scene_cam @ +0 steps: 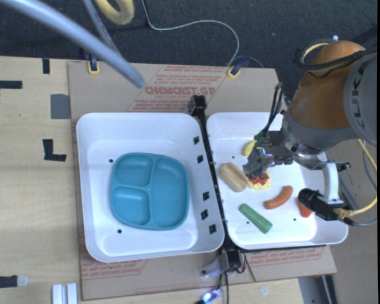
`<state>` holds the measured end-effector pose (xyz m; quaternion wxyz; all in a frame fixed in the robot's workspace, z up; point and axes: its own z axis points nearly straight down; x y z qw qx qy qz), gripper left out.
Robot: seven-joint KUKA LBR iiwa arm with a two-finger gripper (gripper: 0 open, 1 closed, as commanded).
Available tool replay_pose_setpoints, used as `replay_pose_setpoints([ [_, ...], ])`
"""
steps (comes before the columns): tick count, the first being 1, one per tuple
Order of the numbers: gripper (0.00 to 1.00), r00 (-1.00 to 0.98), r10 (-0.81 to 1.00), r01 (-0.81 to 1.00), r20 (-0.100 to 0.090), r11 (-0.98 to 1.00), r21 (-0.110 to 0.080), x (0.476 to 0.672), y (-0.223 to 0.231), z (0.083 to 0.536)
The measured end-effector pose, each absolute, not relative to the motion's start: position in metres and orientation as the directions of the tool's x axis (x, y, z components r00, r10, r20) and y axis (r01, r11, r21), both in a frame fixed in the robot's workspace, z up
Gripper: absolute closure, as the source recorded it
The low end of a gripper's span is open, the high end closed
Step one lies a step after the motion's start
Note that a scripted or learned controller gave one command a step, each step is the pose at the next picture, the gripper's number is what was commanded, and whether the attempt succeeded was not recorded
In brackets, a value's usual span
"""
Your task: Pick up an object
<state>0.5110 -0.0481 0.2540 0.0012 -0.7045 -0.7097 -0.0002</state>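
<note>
The right bin [240, 126] holds several toy foods. A tan bun [233, 177] lies near its left wall. A small yellow piece [248, 149] sits behind it. A red and yellow item [260, 183] lies just under my gripper [258, 167], which hangs low over the bin's middle and partly hides it. An orange sausage [278, 197] lies to the right of that item, and a green stick [256, 218] rests near the front. A small red piece [305, 210] shows by the bin's right side, partly behind the arm's black fitting.
The left bin [92, 132] holds a blue divided plate [149, 190]. A black divider [206, 170] runs between the bins. The arm's grey and orange body [332, 94] looms over the right bin's back right corner. A cable crosses the dark floor behind.
</note>
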Motion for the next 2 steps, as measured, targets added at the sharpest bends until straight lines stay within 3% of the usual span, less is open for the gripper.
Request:
replay_pose_setpoints([
  [1,1.0,-0.007,1.0,1.0,0.001,0.007,-0.003,0.497,0.006,0.252],
  [2,1.0,-0.006,1.0,1.0,0.0,0.006,-0.002,0.5,0.058,0.246],
])
